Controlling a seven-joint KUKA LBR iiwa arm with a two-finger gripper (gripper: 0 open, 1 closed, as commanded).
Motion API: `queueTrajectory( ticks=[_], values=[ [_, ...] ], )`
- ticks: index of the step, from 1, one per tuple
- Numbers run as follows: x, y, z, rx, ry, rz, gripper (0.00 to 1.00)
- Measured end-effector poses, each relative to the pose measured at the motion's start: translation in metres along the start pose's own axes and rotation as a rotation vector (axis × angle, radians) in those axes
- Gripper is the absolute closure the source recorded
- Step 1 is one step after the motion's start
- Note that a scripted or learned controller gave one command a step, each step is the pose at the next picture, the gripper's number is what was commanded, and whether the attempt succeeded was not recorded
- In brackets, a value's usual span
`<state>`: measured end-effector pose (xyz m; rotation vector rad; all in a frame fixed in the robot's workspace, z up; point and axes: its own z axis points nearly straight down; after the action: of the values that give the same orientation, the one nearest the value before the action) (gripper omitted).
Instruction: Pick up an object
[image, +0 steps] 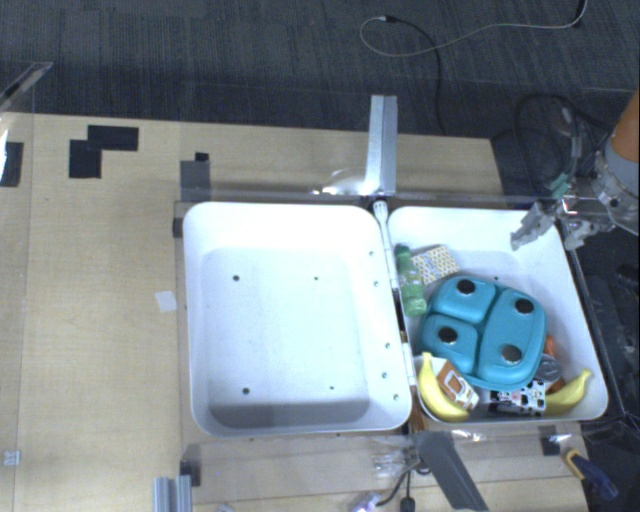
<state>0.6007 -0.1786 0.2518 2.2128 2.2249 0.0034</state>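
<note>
The right bin (560, 270) holds a pile of things. A large teal moulded piece with four domes (486, 336) lies across its middle. A yellow banana (441, 388) curves along the front left corner, and another yellow piece (571, 388) lies at the front right. A green bottle (405, 276) and a patterned packet (436, 264) rest by the divider. A small black, white and red item (520, 398) sits at the front edge. My gripper (550, 230) hovers over the bin's back right corner, open, with nothing between its fingers.
The left bin (285, 320) stands beside the right one, parted by a metal post (383, 150) at the back. Cables (545, 120) trail behind the right bin. Black tape marks (100, 148) lie on the bench at the far left.
</note>
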Motion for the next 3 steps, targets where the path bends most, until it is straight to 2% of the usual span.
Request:
queueTrajectory(
  ticks=[1, 2, 3],
  values=[
    [-0.023, -0.048, 0.112, 0.001, 0.0, 0.318, 0.0],
    [-0.006, 0.028, 0.118, -0.003, -0.001, -0.005, 0.0],
    [-0.025, 0.006, 0.163, -0.008, 0.0, 0.04, 0.0]
  ],
)
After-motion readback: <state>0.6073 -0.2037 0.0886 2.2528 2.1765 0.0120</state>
